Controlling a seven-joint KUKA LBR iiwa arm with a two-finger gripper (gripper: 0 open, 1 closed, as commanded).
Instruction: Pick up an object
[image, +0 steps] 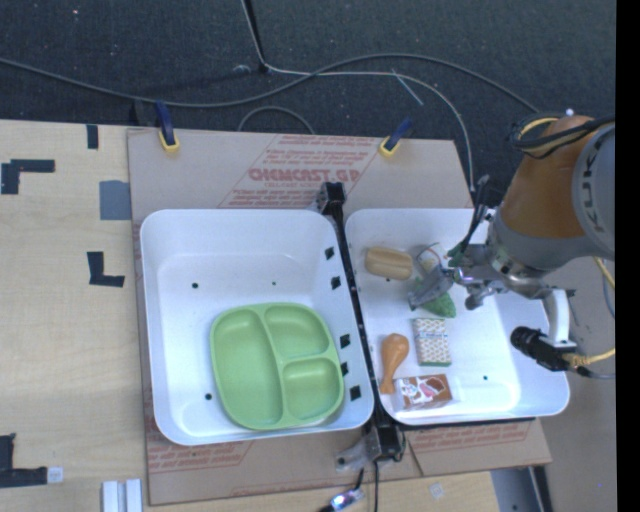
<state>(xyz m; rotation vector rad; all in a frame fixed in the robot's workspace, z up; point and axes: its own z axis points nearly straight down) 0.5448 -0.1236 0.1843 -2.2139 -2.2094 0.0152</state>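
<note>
The right bin (500, 400) holds several small objects. A tan bread roll (388, 263) lies near its back left. A green item (443, 305) sits near the middle, partly under my gripper (430, 283), which is low over it. In front of it lies a checkered packet (432, 341). An orange drumstick-shaped toy (393, 359) lies by the left wall, and a brown and white packet (423, 391) rests at the front. The arm reaches in from the right and hides part of the bin's right side.
The left bin (170, 260) holds a green divided plate (277, 365) at its front. A black divider (345, 290) runs between the bins. Cables (440, 100) trail across the dark floor behind the cardboard base (300, 170).
</note>
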